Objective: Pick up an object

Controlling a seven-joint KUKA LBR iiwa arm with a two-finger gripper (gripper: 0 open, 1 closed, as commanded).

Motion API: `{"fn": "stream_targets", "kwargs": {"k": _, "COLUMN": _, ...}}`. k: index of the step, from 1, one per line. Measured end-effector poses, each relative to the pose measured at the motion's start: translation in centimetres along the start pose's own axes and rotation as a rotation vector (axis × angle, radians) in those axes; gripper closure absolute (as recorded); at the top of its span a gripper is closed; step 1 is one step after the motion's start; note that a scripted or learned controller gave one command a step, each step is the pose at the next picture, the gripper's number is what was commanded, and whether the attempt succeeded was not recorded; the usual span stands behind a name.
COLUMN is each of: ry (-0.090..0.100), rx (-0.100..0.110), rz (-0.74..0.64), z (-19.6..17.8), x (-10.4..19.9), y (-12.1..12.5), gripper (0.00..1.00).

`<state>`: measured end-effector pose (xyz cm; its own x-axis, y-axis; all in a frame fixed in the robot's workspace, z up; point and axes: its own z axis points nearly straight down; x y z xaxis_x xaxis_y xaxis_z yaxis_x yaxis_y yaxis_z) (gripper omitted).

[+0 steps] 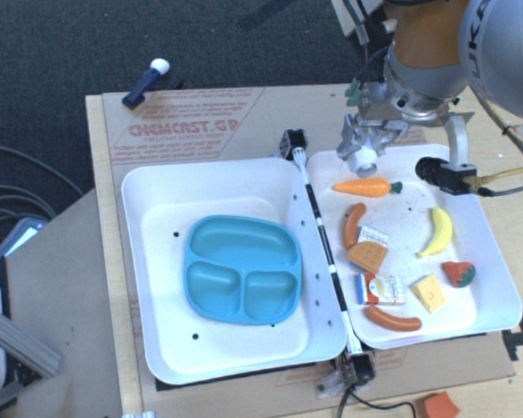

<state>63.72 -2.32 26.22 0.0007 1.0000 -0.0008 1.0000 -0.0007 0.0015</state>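
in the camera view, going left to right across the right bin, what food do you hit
hot dog → cracker → cheese wedge → banana → strawberry. The carrot, the lower sausage and the small packets overlap these in left-right span, so they are left out.

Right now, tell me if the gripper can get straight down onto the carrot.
Probably yes. The gripper hovers at the right bin's far end, just beyond the carrot, which lies apart from the sausage with nothing covering it.

Orange carrot [362, 188] flat, crosswise, green tip rightward, at right bin's [503, 272] far end.
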Motion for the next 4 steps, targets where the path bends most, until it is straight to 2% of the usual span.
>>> {"fn": "stream_targets", "kwargs": {"k": 1, "ry": 0.001, "rx": 0.004, "rz": 0.000, "z": -0.8, "x": -0.7, "y": -2.0, "gripper": 1.00}}
{"fn": "stream_targets", "kwargs": {"k": 2, "ry": 0.002, "rx": 0.005, "rz": -0.001, "z": 0.2, "x": 6.9, "y": -6.3, "gripper": 1.00}}
{"fn": "stream_targets", "kwargs": {"k": 3, "ry": 0.000, "rx": 0.001, "rz": 0.000, "z": -4.8, "x": 2.8, "y": -2.8, "gripper": 1.00}}
{"fn": "stream_targets", "kwargs": {"k": 4, "ry": 0.001, "rx": 0.004, "rz": 0.000, "z": 0.1, "x": -0.1, "y": 0.0, "gripper": 1.00}}
